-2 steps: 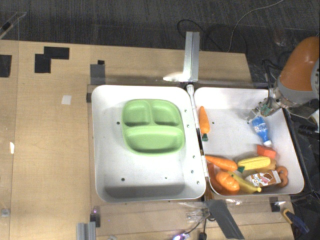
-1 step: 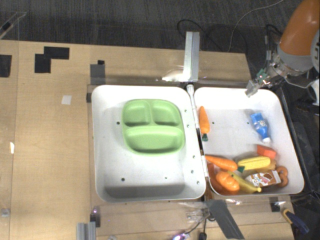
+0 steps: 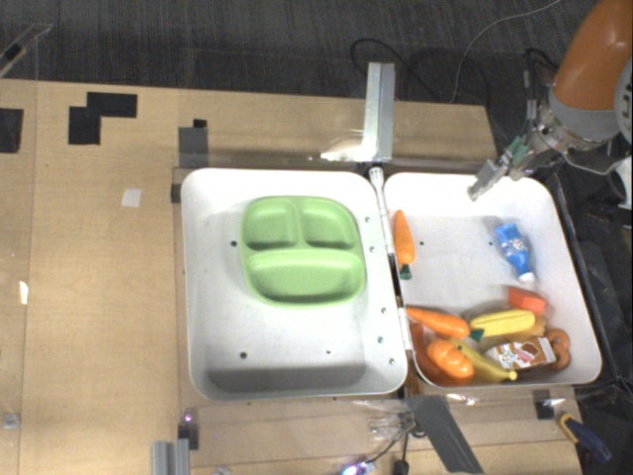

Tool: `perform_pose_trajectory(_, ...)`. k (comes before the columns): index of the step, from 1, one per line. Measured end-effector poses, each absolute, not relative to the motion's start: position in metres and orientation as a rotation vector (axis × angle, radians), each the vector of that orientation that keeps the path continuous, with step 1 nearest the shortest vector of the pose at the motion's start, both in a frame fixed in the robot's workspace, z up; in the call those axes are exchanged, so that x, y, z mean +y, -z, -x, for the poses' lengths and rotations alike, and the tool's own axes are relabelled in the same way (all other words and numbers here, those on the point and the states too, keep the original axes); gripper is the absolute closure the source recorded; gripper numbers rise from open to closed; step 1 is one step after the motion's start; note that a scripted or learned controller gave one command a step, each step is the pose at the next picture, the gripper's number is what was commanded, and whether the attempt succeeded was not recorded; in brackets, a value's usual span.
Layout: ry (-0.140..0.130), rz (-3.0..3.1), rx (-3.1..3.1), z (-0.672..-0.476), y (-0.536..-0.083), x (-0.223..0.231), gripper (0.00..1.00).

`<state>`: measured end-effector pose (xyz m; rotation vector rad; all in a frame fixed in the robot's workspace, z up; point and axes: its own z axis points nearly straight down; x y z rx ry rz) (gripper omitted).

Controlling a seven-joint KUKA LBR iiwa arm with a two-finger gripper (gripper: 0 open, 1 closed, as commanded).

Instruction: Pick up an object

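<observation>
My gripper (image 3: 492, 177) hangs over the far edge of the right bin (image 3: 445, 201), with the orange-banded arm rising behind it at the upper right. Nothing shows under or in it. Below it in the bin lie a blue tube (image 3: 514, 248) near the right wall and a small carrot (image 3: 403, 240) against the left wall. At the near end a pile gathers a larger carrot (image 3: 436, 320), a yellow corn cob (image 3: 506, 322), an orange fruit (image 3: 450, 360), a banana (image 3: 487, 363), a red carton (image 3: 520, 352) and a red block (image 3: 527, 300).
The left bin (image 3: 213, 265) holds a green divided plate (image 3: 302, 248). A metal post (image 3: 380, 112) stands behind the seam between the bins. Cables trail over the dark floor at the back.
</observation>
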<state>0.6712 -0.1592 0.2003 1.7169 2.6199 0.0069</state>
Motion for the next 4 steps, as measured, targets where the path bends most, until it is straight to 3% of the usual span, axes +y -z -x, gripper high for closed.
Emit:
perform_pose_trajectory(1,-0.006,-1.763,2.595,-0.671,-0.107,-0.204,0.0)
perform_pose_trajectory(2,-0.006,-1.78,2.577,-0.639,-0.088,-0.205,0.0)
perform_pose_trajectory(3,-0.015,-1.774,2.572,-0.642,-0.102,-0.203,1.0)
perform_pose_trajectory(4,-0.009,-1.811,2.556,-0.671,-0.193,-0.124,1.0)
